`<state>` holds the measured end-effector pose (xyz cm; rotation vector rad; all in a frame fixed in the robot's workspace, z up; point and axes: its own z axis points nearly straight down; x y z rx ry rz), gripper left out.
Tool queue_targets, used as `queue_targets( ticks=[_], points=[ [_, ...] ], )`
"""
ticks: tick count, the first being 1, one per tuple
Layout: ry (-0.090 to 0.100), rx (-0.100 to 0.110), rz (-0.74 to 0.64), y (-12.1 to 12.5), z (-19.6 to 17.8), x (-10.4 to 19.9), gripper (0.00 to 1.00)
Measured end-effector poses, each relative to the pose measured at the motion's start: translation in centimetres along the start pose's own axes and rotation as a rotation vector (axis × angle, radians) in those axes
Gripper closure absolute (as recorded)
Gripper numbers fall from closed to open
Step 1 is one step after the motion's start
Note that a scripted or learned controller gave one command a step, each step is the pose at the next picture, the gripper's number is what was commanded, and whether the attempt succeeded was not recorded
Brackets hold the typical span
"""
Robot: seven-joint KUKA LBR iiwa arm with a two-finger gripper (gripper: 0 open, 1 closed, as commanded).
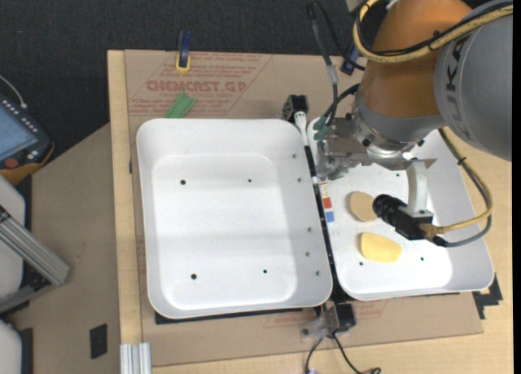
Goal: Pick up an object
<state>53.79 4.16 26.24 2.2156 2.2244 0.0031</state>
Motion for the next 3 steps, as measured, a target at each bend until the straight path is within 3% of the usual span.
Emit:
queue_targets(
  ticks=[1,2,3],
  points=[
    [0.0,0.012,0.007,-2.9,4.9,-1.4,1.0],
    [0.002,-0.005,-0.001,-3.5,-1.8,2.1,1.0],
    [0.0,0.001,0.0,-3.1,-1.0,5.8,1.0]
  ],
)
